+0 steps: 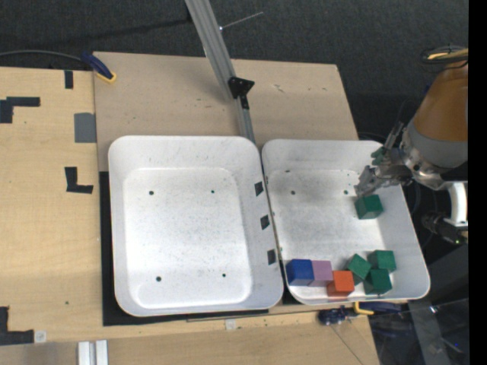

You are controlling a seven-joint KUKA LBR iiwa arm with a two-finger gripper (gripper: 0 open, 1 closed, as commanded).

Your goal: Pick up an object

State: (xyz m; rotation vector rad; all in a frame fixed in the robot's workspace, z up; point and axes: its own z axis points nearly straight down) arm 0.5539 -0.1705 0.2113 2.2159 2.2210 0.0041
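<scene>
blocks bunched at the near edge of the right bin (319, 166): blue cube (300, 271), lilac cube (322, 271) touching it on its right, orange cube (342, 282) just in front of the lilac one, then three dark green blocks: one (359, 266) beside the orange cube, one (384, 260) further right, one (377, 280) nearest the bin's front right corner. all six packed close together, several touching.

separate green cube (368, 206) sits alone in the right half of the same bin, well apart from the cluster and toward the far side. gripper (372, 175) is directly above/behind it, near the bin's right wall, hanging off the grey arm with orange band (445, 112) that comes in from the right. fingertips point down toward the green cube and sit just beside its top edge; can't tell from this angle how far apart they are or whether they touch the cube. nothing visibly clamped between them.

left bin (183, 226) white, speckled floor with a few dark dots. both bins side by side on the wooden bench (152, 90). slanted metal pole (213, 40) runs from top centre down to the gap between the bins.
</scene>
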